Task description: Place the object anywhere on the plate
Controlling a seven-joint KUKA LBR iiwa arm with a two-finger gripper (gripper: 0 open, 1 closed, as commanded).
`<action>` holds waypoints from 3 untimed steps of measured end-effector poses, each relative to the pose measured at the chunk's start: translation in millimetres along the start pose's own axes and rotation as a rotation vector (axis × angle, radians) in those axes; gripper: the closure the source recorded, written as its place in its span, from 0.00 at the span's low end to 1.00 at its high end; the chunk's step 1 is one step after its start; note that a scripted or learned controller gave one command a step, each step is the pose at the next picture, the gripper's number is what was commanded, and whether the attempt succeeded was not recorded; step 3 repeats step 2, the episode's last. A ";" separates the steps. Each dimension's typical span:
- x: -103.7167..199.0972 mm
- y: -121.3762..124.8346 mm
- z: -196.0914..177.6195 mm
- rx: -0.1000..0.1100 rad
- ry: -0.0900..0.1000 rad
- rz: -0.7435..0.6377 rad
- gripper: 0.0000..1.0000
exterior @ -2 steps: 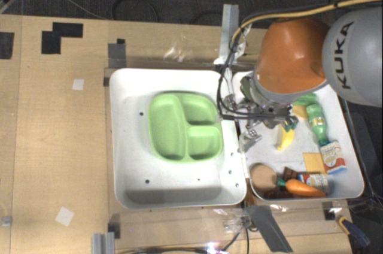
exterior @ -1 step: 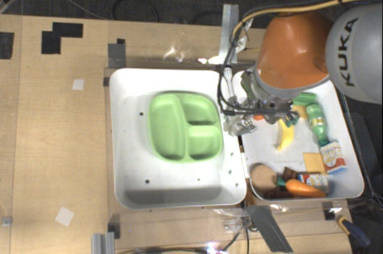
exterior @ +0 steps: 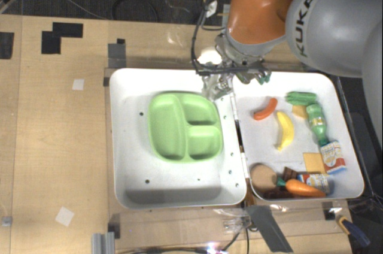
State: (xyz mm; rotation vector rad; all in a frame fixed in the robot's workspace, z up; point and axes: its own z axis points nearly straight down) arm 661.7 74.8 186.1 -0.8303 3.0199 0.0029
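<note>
Green is the colour of the plate [exterior: 184,126], a divided one with three compartments, which lies in the left white bin [exterior: 128,145] on the wooden surface [exterior: 54,145]. Nothing lies on the plate. The grey arm [exterior: 335,19] with its orange band [exterior: 258,4] reaches in from the right, and the claw [exterior: 218,86] hangs over the far edge of the left bin, just beside the wall between the two bins and close to the far right corner of the plate. One cannot tell if the claw is open or closed, or if it grips anything. In the right bin [exterior: 353,145] lie a red sausage [exterior: 265,109], a banana [exterior: 285,130], a green bottle [exterior: 315,120] and, at the near edge, a carrot [exterior: 304,189] among some small packets.
</note>
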 end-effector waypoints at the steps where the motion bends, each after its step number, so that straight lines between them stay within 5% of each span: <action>1: 63.2 -5.2 -5.4 0.002 0.001 -0.370 1.00; 2: 62.7 -4.2 -5.3 0.001 0.000 -0.371 0.00; 3: 62.7 -4.2 -5.3 0.001 0.000 -0.371 0.00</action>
